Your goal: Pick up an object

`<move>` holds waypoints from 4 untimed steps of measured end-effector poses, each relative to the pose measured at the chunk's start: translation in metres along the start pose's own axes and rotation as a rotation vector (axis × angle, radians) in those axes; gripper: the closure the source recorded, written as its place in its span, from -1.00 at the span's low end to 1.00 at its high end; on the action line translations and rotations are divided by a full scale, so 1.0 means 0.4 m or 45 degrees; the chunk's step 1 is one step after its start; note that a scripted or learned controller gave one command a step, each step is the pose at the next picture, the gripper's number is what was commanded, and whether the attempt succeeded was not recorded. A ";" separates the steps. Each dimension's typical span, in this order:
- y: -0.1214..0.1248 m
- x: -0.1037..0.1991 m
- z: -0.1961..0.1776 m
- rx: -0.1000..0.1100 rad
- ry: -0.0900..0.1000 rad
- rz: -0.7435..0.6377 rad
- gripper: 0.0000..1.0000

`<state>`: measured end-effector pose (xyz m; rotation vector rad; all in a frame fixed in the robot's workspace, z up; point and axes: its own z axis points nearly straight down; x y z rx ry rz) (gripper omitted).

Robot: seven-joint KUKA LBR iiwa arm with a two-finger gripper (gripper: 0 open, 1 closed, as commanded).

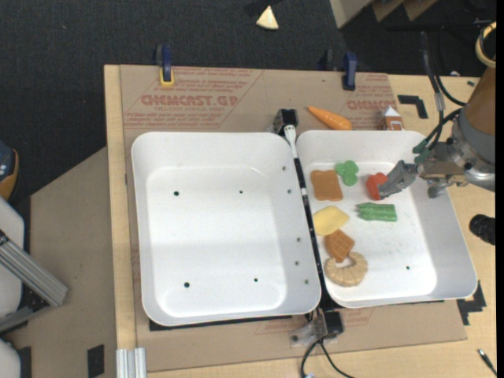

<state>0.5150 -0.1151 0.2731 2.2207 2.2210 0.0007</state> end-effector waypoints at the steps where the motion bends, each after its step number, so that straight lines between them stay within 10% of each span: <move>1: 0.068 0.028 0.372 0.016 0.004 -0.001 -1.00; 2: 0.257 0.023 0.373 -0.007 -0.002 -0.004 -1.00; 3: 0.252 0.022 0.345 -0.005 -0.001 0.000 1.00; 4: 0.199 0.045 0.477 0.009 0.003 0.001 1.00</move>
